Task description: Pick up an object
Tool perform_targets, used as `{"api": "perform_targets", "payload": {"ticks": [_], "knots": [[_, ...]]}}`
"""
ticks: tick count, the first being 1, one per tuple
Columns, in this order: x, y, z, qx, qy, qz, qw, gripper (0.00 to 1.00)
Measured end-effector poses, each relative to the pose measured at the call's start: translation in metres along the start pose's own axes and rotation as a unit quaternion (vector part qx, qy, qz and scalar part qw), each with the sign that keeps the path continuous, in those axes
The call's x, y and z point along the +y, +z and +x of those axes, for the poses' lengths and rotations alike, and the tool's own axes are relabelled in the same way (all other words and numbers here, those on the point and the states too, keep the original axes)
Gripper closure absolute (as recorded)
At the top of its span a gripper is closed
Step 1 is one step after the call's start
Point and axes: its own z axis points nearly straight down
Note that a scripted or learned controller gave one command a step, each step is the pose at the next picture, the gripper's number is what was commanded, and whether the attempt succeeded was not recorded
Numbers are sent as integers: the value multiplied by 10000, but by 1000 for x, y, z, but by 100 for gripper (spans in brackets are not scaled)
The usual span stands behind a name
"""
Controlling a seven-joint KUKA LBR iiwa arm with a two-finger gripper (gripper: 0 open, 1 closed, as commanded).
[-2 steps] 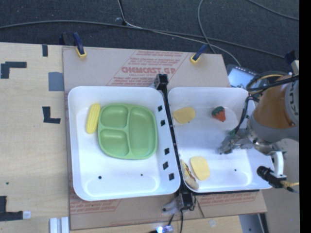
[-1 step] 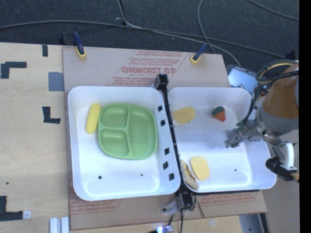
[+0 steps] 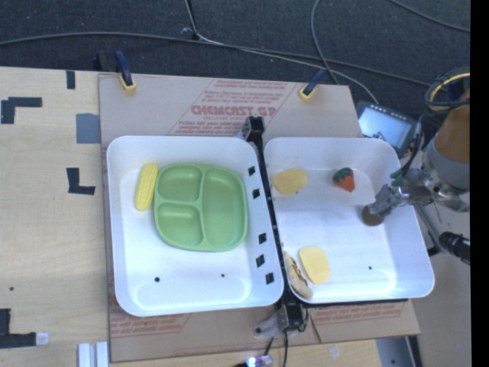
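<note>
My gripper (image 3: 377, 211) hangs low over the right side of the right bin (image 3: 382, 281), reaching in from the right; its tip is a dark blur. A small red and green strawberry-like toy (image 3: 344, 178) lies up and to the left of it, a short way apart. A flat yellow piece (image 3: 289, 180) rests near the bin's upper left. Another yellow piece (image 3: 314, 264) sits near the front, beside a layered sandwich-like toy (image 3: 295, 275) against the left wall.
The left bin (image 3: 130, 281) holds a green divided plate (image 3: 201, 207) and a yellow corn cob (image 3: 145, 186) at its left. A black divider (image 3: 262, 205) runs between the bins. Cables cross the dark floor behind the bench.
</note>
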Motion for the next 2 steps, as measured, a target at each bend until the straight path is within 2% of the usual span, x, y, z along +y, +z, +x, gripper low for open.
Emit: {"api": "perform_targets", "payload": {"ticks": [1,2], "knots": [[1,-15,0,8,1,18,10000,100],[17,-9,52,16,-21,29,10000,100]]}}
